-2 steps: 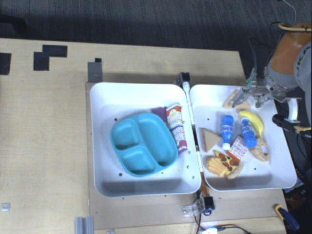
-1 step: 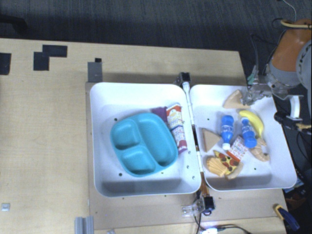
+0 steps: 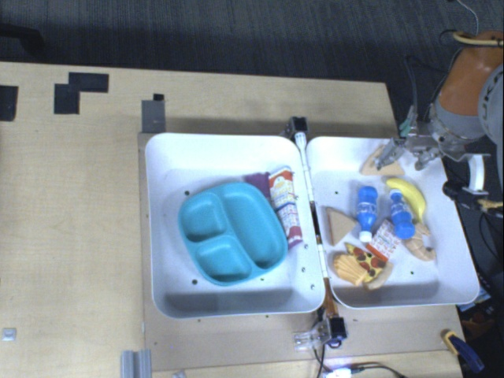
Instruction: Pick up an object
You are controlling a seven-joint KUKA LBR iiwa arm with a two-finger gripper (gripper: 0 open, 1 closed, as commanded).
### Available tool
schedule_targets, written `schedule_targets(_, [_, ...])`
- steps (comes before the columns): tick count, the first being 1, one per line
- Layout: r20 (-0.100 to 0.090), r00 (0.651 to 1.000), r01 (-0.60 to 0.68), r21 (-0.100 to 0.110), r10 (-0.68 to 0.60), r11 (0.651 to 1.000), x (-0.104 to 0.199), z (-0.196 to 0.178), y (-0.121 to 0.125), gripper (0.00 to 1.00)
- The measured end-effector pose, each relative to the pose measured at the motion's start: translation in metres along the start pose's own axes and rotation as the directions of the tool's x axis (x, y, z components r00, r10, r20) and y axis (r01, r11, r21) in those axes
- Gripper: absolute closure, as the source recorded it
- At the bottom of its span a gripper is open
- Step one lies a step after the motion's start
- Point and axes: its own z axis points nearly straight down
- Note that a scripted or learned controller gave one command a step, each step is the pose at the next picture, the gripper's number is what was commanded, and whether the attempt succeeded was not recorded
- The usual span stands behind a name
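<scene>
Nearest us in the right bin (image 3: 449, 286) we see a pizza-slice toy (image 3: 364, 264), partly overlapping a flat tan wedge (image 3: 339, 226). Beyond them lie two blue bottles (image 3: 367, 209) and a banana (image 3: 409, 196), well apart from the gripper (image 3: 403, 154). A blue divided tray (image 3: 231, 232) in the left bin (image 3: 169, 211) hides part of a printed packet (image 3: 285, 205). At the right bin's far edge the gripper hangs just above a pale object (image 3: 376, 159), perhaps bread. We cannot tell how its fingers stand. The arm (image 3: 471, 85), cut off at the frame's edge, reaches in from the right.
</scene>
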Motion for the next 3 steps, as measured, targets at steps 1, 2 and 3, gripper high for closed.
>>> schedule_targets(1, [-0.003, 1.0, -0.012, 0.012, 0.012, 1.0, 0.032, 0.027, -0.085, 0.0])
schedule_targets(2, [0.001, 1.0, -0.011, -0.001, 0.011, 1.0, 0.031, 0.012, -0.081, 1.0])
schedule_targets(3, [-0.003, 1.0, -0.009, 0.007, 0.009, 1.0, 0.081, -0.081, -0.11, 1.0])
